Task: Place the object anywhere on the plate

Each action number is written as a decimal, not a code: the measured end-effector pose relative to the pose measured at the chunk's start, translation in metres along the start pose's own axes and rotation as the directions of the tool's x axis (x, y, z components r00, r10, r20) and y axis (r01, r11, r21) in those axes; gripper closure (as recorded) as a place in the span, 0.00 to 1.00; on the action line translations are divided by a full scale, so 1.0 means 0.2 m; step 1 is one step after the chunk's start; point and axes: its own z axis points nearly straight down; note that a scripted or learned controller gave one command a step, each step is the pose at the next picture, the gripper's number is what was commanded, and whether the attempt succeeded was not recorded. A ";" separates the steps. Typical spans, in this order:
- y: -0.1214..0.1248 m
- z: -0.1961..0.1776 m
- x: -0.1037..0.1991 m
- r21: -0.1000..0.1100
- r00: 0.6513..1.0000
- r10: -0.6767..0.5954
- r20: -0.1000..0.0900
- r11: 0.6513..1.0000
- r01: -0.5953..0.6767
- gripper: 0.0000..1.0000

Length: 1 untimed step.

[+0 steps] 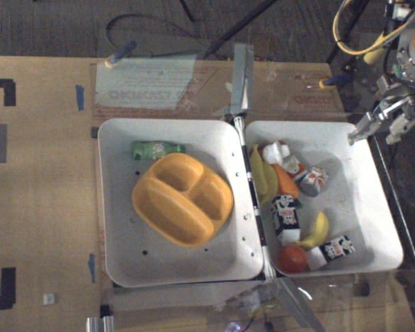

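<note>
the gripper (pixel 382 120) hangs at the upper right corner of the right bin (pixel 373 185), just over its rim, with the grey arm (pixel 409 54) rising behind it toward the right edge of the view. its two fingers (pixel 363 126) look spread apart, and nothing sits between them. the plate (pixel 182 198), an orange one with three compartments, lies in the left bin (pixel 117 206), a little left of that bin's middle and turned at a slant. a green packet (pixel 157 149) lies flat just beyond the plate's far edge, touching or nearly touching it; i cannot tell which. the things to be picked lie in the right bin, crowded along its left side and near corner, all well apart from the gripper. a yellow banana (pixel 261 175) lies along the left wall, with an orange carrot (pixel 286 181) just beside it. a small white and red carton (pixel 313 179) sits near the carrot, and another white and red item (pixel 275 151) lies above them toward the far wall. a black and white carton (pixel 286 216) lies lower down, with a second, smaller banana (pixel 315 232) curving beside it. a red tomato (pixel 293 258) rests in the near corner, beside another black and white carton (pixel 336 250). the plate itself is across the divider between the bins from the gripper, well apart from it.
</note>
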 end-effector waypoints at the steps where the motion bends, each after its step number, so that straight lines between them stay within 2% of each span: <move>1: -0.06 -0.55 -0.02 0.006 1.000 0.022 -0.001 1.000 -0.022 0.00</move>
